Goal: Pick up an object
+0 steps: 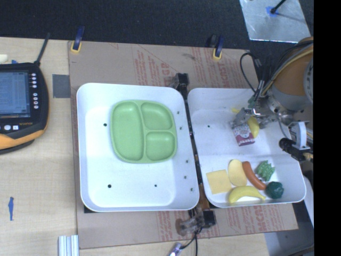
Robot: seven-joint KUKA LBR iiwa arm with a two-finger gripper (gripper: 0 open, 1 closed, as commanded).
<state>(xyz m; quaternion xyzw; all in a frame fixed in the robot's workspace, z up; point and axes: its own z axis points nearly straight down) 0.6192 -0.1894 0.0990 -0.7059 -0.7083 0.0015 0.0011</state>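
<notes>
My gripper point(246, 117) hangs over the upper middle of the right bin point(213, 108), its grey wrist coming in from the right. Directly under it lie a small red and white packet point(243, 137) and a small yellow piece point(254, 127); both touch or nearly touch the gripper's tip. Whether either one is gripped cannot be made out. Along the bin's front lie a flat yellow square point(217, 181), a pale yellow oval point(237, 171), a red sausage point(253, 175), a banana point(246, 194), a leafy green piece point(265, 169) and a dark green ball point(275, 190).
The left bin point(93, 191) holds a green divided plate point(143, 130). A control pendant with a screen point(16, 105) rests on the bench at the far left. Cables point(250, 71) loop above the arm near the right bin's back edge.
</notes>
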